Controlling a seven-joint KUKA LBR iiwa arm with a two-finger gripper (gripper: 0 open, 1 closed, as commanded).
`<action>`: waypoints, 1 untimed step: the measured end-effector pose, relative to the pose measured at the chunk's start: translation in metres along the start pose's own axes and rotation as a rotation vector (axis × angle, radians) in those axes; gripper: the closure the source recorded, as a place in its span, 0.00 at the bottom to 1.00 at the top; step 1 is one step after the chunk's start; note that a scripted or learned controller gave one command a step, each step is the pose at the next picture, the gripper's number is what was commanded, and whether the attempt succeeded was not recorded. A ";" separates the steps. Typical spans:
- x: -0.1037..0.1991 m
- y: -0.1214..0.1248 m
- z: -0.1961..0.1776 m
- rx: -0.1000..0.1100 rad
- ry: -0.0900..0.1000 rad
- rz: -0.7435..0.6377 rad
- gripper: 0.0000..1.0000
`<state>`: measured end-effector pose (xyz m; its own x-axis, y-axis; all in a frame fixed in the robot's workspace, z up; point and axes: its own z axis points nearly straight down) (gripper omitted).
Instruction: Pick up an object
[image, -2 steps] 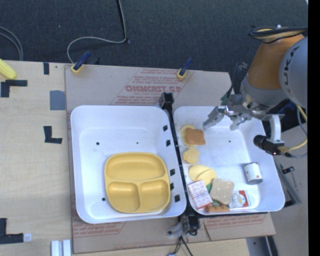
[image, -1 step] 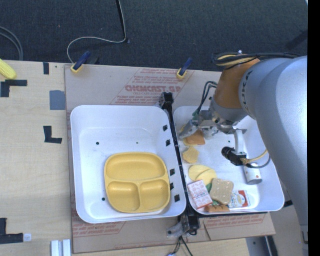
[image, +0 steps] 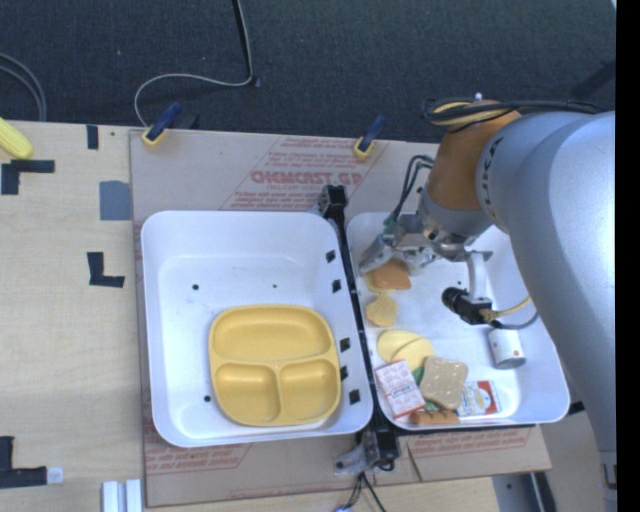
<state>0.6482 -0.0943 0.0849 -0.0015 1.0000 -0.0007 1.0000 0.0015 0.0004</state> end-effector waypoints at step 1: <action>-0.005 -0.003 0.000 0.000 0.001 -0.001 0.00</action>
<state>0.6452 -0.0996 0.0851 -0.0021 1.0000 -0.0002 1.0000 0.0021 0.0006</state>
